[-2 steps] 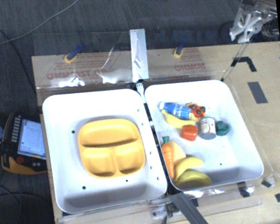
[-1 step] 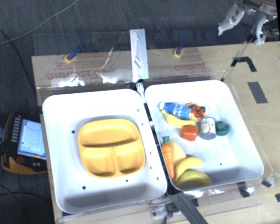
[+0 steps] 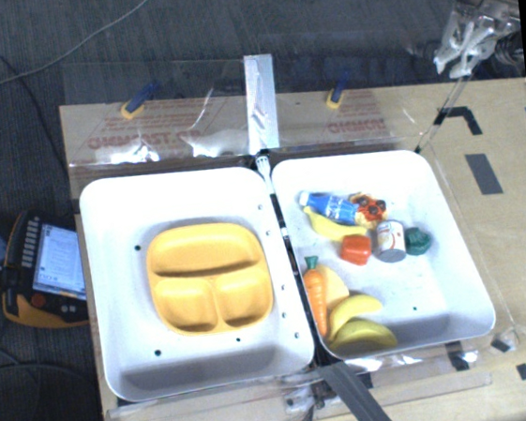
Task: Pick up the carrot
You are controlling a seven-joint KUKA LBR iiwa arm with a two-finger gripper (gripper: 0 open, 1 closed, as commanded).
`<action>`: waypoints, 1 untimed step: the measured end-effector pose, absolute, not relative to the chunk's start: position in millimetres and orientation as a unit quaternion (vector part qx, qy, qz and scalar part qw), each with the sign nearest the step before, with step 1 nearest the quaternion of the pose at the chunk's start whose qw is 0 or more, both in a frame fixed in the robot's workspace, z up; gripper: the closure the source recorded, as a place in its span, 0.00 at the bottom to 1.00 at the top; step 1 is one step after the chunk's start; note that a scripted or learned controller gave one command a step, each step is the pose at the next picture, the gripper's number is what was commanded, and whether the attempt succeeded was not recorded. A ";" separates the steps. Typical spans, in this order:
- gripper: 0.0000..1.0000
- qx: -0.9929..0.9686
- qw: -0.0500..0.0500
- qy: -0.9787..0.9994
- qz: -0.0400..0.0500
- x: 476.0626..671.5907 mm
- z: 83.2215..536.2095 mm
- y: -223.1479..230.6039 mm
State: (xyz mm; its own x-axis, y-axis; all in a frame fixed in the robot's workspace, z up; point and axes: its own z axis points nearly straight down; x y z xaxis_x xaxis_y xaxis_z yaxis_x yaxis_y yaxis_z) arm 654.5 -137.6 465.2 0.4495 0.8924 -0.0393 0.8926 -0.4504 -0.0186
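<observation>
The carrot [image 3: 317, 301] is orange with a small green top. It lies lengthwise against the left wall of the right bin [image 3: 430, 186], green end pointing to the back, and touches a yellow banana-like fruit [image 3: 354, 310] on its right. My gripper [image 3: 464, 48] hangs at the far top right, above the bench's back corner and outside both bins, well away from the carrot. Nothing is visibly held in it.
The right bin also holds a blue bottle [image 3: 332, 207], a yellow piece [image 3: 332, 227], a red-orange item [image 3: 355, 250], a small can [image 3: 389, 240], a green item [image 3: 419, 241] and yellow fruit [image 3: 363, 335]. A yellow divided tray [image 3: 209, 277] lies in the left bin [image 3: 112, 212].
</observation>
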 end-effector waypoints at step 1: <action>0.00 0.851 0.002 0.524 -0.022 654.6 465.1 -137.4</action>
